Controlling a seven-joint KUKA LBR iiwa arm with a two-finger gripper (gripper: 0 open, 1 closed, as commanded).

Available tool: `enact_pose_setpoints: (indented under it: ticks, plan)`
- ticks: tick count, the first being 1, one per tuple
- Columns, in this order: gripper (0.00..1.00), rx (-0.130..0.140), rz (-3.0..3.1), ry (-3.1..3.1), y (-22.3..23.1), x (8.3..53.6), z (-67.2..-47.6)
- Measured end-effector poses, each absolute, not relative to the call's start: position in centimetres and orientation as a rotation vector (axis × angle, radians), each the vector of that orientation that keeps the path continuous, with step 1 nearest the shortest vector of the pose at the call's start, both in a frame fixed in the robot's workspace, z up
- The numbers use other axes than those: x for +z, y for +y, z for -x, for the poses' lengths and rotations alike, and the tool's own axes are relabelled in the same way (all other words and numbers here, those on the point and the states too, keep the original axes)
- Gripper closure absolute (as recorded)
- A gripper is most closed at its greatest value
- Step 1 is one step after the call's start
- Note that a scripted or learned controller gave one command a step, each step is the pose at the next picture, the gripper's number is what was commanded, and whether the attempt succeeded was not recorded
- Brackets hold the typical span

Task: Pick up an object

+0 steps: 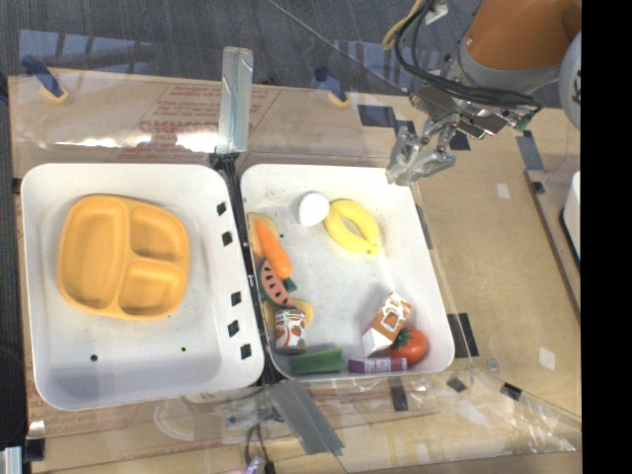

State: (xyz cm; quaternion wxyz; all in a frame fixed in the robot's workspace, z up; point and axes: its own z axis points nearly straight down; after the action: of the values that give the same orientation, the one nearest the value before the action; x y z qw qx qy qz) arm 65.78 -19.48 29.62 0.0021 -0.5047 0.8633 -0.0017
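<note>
My gripper hangs over the far right corner of the right bin, with nothing between its fingers. Its fingers look close together. In that bin lie a yellow banana and a white egg near the back. An orange carrot lies along the left wall above a watermelon slice. A small can, a green cucumber, a purple marker, a milk carton and a red tomato crowd the front.
The left bin holds an orange divided plate. A grey upright strip stands behind the divider between the bins. Cables loop above the wrist at upper right.
</note>
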Motion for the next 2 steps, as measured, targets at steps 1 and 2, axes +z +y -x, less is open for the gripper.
enact_pose_setpoints:
  ticks: [1, 2]
  plan:
    - [1.00, -0.003, 2.240, 2.198, -20.8, 32.5, -65.8]
    - [1.00, 0.009, 2.154, 2.286, -10.3, 26.2, -64.7]
